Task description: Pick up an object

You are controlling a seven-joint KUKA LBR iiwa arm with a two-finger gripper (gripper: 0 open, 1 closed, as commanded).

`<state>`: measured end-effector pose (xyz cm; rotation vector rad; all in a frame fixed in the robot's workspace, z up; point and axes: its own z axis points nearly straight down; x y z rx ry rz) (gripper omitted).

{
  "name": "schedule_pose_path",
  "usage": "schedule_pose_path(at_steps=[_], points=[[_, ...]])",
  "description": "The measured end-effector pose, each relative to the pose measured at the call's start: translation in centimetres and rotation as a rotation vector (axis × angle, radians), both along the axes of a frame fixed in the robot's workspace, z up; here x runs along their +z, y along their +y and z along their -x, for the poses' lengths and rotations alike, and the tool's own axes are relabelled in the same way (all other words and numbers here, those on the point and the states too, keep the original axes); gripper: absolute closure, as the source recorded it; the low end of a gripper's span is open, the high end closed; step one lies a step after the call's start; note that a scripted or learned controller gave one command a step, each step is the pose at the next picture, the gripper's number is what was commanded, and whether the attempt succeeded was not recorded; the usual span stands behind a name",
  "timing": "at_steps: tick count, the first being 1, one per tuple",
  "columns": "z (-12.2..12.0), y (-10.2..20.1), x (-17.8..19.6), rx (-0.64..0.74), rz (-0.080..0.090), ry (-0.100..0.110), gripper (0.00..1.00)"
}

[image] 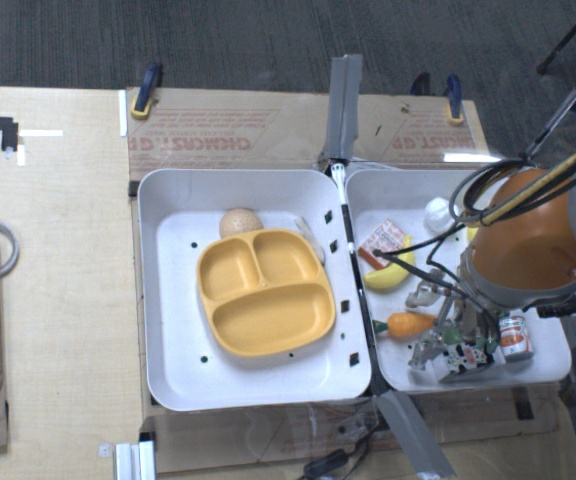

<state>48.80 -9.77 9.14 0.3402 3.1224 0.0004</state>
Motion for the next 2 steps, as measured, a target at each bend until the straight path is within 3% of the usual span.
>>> schedule_pose_path(at_steps=[1,2], points=[[-0.1,0.0,0.9,-0.004,-0.001,-0.003,1.0],[-3.6,3.2,15.8,-0.093,0.0,-0.002,1.0]])
